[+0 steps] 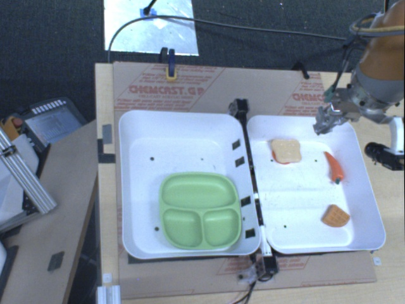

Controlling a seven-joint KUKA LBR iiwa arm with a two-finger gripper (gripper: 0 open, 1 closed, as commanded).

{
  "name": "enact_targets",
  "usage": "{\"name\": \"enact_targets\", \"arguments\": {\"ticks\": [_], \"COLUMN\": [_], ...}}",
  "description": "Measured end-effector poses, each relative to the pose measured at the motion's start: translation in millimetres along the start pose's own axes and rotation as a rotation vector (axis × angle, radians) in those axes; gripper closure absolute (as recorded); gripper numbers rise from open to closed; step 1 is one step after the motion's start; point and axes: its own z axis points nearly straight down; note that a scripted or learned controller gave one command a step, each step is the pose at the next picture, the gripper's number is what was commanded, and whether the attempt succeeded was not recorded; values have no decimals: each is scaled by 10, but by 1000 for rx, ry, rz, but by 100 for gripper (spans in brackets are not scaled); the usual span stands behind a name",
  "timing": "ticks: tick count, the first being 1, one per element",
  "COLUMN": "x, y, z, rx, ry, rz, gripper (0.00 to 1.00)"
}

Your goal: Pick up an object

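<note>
1. Closest to the camera, bottom edge of the bench: a small clump of black clips and wires (259,270) right where the two bins meet.
2. Left bin (136,138) has a green divided plate (199,209) sitting in its near half, three compartments, flat on the floor of the bin.
3. Right bin (367,233) holds the pickable stuff. Nearest is a waffle-looking brown piece (335,216), in the near right part of the bin.
4. A bit further back, an orange carrot (333,166) lies near the right wall, its darker tip toward the camera.
5. Further still and toward the middle, a toast slice (286,151), pale with a reddish edge peeking out under it. All three items are well apart from each other.
6. The gripper (324,123) hangs over the far right corner of the right bin, near the back rim, beyond the toast and the carrot. Nothing is between the fingers as far as I can see, and honestly I can't tell how wide they're set, too small and blurry.
7. Behind the bins, a cardboard sheet (209,84) with red print, a yellow-and-blue clamp (169,65) on its far edge, and a shiny metal plate (152,18) at the very back.
</note>
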Motion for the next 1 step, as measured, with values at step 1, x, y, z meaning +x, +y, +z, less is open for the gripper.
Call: {"name": "enact_targets", "arguments": {"ticks": [1], "x": [565], "y": [64], "z": [-27], "rx": [0], "ry": [1], "rz": [-1], "gripper": [100]}}
